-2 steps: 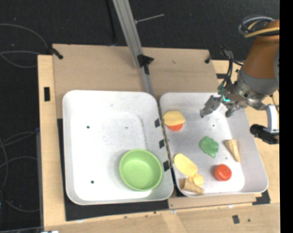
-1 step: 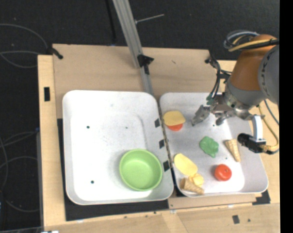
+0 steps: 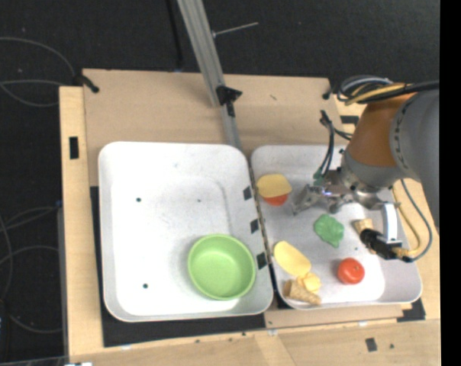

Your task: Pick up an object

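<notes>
In the right bin [image 3: 398, 292] lie several small objects: a yellow and red piece [image 3: 273, 188] at the left wall, a green lump [image 3: 329, 229] in the middle, a red tomato-like ball [image 3: 351, 271] at the front, a yellow banana-like piece [image 3: 291, 258], and a tan piece [image 3: 303, 290] in the front left corner. My gripper [image 3: 313, 198] hangs low over the bin's middle, between the yellow and red piece and the green lump, just above and left of the lump. I see nothing held in it.
The left bin [image 3: 139, 174] holds a green bowl [image 3: 221, 266] near its front right corner. A metal pole [image 3: 204, 44] slants up from between the bins at the back. Cables [image 3: 368, 88] loop beside the arm's orange band [image 3: 375, 132].
</notes>
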Action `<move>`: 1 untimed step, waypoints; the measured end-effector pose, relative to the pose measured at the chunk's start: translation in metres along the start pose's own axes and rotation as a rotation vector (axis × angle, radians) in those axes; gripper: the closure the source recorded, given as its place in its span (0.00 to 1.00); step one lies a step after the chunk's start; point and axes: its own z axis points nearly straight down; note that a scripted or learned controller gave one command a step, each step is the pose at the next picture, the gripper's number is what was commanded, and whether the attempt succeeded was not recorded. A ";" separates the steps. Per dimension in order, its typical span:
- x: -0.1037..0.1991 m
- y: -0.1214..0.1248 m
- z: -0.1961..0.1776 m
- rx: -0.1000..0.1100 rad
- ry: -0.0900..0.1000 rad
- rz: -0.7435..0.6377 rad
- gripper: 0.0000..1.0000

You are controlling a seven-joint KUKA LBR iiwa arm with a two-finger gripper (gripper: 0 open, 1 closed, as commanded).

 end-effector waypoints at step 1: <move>-0.002 0.000 0.001 -0.005 0.000 0.001 0.00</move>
